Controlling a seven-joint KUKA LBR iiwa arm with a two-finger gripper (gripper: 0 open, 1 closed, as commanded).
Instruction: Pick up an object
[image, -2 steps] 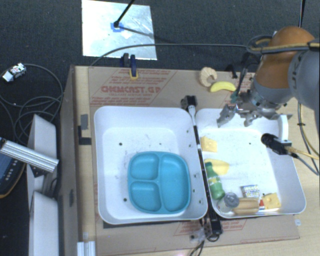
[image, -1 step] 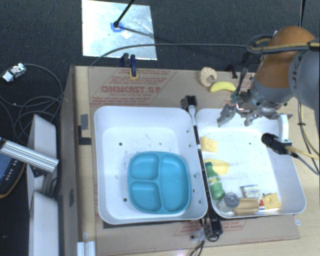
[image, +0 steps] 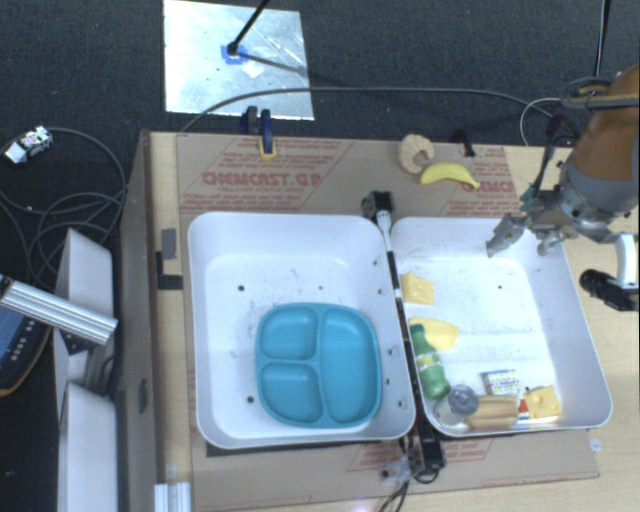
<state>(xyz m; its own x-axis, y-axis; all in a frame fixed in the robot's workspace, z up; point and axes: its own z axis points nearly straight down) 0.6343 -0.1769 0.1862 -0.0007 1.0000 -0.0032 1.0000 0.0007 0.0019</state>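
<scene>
Blue plate, white bins, yellow banana, green bottle.

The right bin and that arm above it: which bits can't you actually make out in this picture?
- Arm: cut off by the camera view's right edge.
- Gripper: fingers too small and blurred to judge.
- Small boxed item in the right bin: label too small to read.
- Grey round thing: too blurred to identify.
- Green bottle: its left side is hidden behind the bin wall.
</scene>
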